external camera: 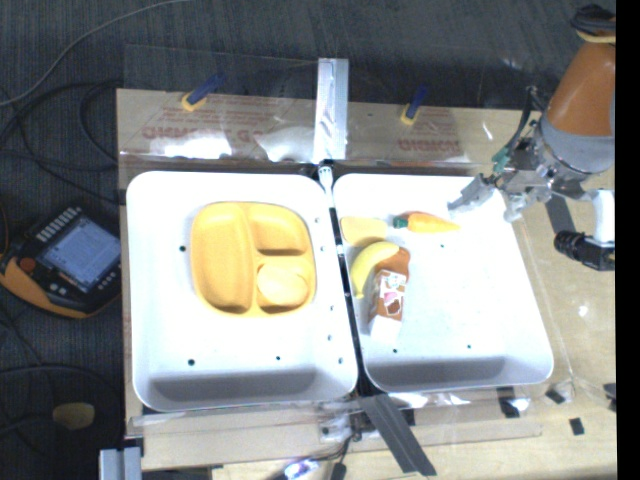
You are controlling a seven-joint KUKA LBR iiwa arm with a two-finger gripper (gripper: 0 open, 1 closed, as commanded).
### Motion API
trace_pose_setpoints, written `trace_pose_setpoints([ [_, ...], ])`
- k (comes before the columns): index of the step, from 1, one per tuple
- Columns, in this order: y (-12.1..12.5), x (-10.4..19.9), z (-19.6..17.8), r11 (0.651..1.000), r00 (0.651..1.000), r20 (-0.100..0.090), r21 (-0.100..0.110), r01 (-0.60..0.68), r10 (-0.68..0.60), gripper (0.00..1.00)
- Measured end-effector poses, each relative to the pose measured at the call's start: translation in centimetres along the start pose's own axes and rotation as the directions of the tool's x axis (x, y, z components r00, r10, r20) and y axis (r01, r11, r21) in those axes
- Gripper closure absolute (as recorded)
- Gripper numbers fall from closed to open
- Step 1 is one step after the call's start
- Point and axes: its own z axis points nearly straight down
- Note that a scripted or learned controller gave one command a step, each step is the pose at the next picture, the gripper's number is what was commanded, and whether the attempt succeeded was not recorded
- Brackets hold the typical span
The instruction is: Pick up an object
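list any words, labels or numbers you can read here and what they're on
None reads clearly.
Red print on the clear plastic sheet behind the bins: mirrored and blurred, unreadable.
More red print further right on that sheet, same.
Label on the brown bottle in the right bin: too small to read.
Screen of the handheld controller on the floor: too blurred.

The arm [590, 88] runs off the right edge, its upper part cut away. The gripper [480, 194] blurs at the tip, so its fingers can't be read. The bottle [388, 290] covers part of the banana [366, 261], and its label is too small to read.
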Motion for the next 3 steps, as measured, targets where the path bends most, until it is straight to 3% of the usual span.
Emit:
trace_pose_setpoints([
  [1,3.8,4.4,11.2,0.997,0.997,0.002,0.001,-0.081,0.081,0.0],
  [2,5.3,4.8,14.0,0.997,0.998,0.006,-0.011,-0.07,0.07,0.0],
  [3,-2.8,8.0,14.1,0.999,0.999,0.003,-0.01,-0.046,0.046,0.0],
])
